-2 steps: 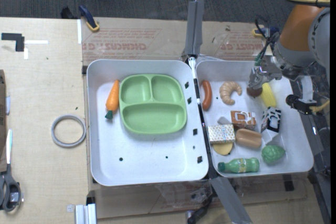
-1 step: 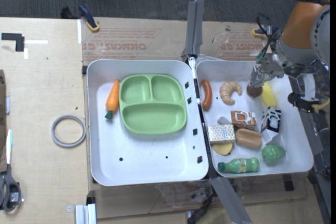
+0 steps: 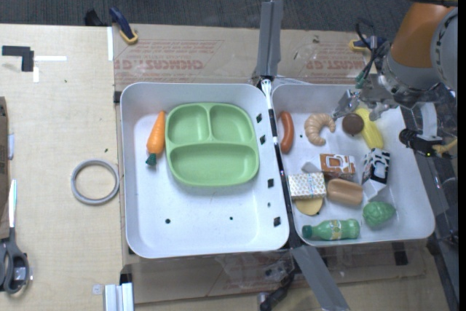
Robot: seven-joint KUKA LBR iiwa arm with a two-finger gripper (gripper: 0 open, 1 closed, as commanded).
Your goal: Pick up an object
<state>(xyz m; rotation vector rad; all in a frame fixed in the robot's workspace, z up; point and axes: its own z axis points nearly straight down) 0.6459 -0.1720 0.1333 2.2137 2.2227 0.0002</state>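
The brown ball [image 3: 353, 124] is lying in the right bin [image 3: 422, 226], just under the pincer [image 3: 357, 107], touching the yellow fruit [image 3: 371, 133] on its right. I cannot tell how the pincer is standing. One croissant [image 3: 319, 127], one sausage [image 3: 286, 131] and one bottle [image 3: 332, 230] are lying around; the left bin [image 3: 145, 229] is holding one green plate [image 3: 212, 144] and one carrot [image 3: 156, 135].

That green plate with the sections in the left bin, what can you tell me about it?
The green divided plate looks like smooth matte plastic, a rounded rectangle with three compartments: two smaller ones at the far side, one wide one nearer the camera. All three look bare. It lies flat, right way up, in the far half of the left bin. A toy carrot lies along its left rim, seemingly touching it.
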